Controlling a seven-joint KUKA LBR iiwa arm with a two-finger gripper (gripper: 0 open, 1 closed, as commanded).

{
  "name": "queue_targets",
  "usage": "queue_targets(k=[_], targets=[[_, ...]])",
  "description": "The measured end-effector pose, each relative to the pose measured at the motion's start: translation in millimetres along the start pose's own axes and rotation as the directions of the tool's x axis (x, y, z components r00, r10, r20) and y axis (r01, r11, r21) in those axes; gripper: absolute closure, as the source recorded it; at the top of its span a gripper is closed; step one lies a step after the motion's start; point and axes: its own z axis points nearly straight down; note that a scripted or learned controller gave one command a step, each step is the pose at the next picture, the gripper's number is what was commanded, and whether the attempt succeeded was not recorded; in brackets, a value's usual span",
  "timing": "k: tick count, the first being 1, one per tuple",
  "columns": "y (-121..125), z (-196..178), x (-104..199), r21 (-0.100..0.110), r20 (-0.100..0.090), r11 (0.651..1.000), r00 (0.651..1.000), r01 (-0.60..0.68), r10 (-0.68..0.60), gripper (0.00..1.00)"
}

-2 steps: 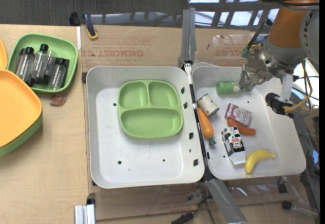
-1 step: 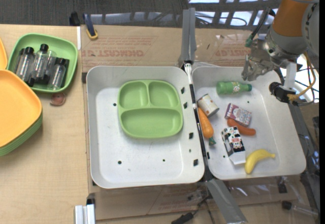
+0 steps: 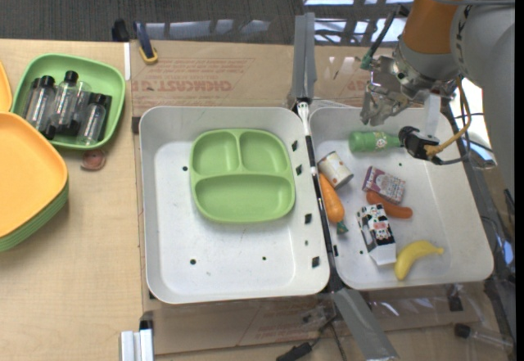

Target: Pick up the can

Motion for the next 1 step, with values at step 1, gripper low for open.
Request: queue_targets(k=[1], targets=[[-34.9, -21.2, -41.5, 0.003, 0.001, 0.999, 0.999, -0.041, 0.041, 1.00]])
